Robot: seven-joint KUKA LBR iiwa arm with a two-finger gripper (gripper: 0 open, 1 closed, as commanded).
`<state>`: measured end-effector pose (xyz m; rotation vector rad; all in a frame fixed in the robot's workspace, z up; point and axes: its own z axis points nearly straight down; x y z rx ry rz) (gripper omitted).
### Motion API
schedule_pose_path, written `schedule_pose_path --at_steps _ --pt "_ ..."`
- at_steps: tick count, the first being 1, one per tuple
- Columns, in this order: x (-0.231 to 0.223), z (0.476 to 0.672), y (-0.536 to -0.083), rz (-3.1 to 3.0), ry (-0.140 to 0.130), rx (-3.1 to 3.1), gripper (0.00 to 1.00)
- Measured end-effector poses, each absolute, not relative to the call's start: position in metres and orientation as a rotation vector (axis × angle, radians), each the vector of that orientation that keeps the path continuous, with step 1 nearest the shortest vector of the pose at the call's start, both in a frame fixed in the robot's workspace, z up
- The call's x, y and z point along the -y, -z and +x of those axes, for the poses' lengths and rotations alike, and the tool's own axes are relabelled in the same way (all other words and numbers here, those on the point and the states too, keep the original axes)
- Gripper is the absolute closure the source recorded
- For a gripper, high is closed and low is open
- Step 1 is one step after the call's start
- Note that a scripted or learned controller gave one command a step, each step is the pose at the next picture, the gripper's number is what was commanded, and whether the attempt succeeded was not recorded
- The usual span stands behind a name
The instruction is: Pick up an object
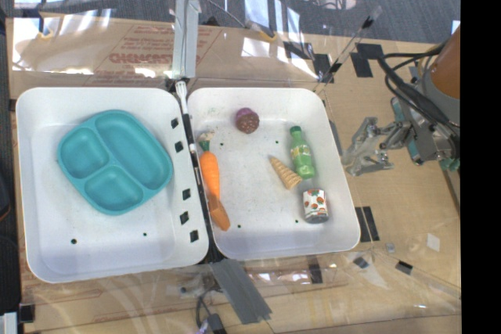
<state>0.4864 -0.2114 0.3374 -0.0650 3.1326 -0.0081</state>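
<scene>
Hovering right of the bins, hand with fingers apart, small can, red-patterned label unreadable, green bottle

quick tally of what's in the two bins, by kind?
Teal divided plate: 1
Carrot: 1
Green bottle: 1
Small can: 1
Ice cream cone: 1
Dark red round fruit: 1
Total: 6

The arm comes in from the right edge, its orange band at the top right corner of it. Its gripper hangs just right of the right-hand bin (outside its rim), fingers pointing left toward that bin.
</scene>
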Motion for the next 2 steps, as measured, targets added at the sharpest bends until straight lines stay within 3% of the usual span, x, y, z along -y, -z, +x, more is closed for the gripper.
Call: schedule_pose_path --at_steps 1,2 --pt "0.211 0.495 -0.310 0.317 0.001 -3.126 1.00" --pt "0.211 0.477 -0.279 0.857 0.001 -3.023 1.00"
